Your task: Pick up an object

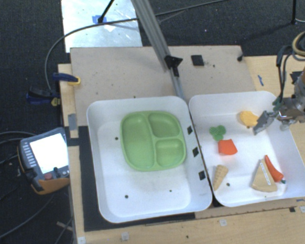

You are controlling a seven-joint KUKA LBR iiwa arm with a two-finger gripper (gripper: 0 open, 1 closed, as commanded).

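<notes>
- Two shallow white bins sit side by side; we read them from the left. The left bin holds a pale green divided plate, smooth moulded plastic with three rounded compartments, lying flat near the bin's middle.
- Crossing into the right bin, we meet a small green leafy piece with a lumpy outline, and just beside it at its 5 o'clock an orange-red block, matte and squarish. The two look close to touching, though we cannot be sure.
- At 6 o'clock from the block lies a tan cone, ridged like a wafer, point toward the bin's near edge.
- Farther right, a yellow rounded lump rests near the bin's far side. It looks smooth and soft-edged.
- At 5 o'clock in that bin lies a beige wedge, with a red strip along its right edge.
- The gripper hangs at about 4 o'clock from the yellow lump, very near it. We cannot tell how far apart its tips stand, and we see nothing held between them.
- We judge the step to be the approach: nothing is lifted yet. The likeliest target is the yellow lump, so the next move calls for centring over it, descending, then closing squarely, since a rounded surface may slip out.
</notes>
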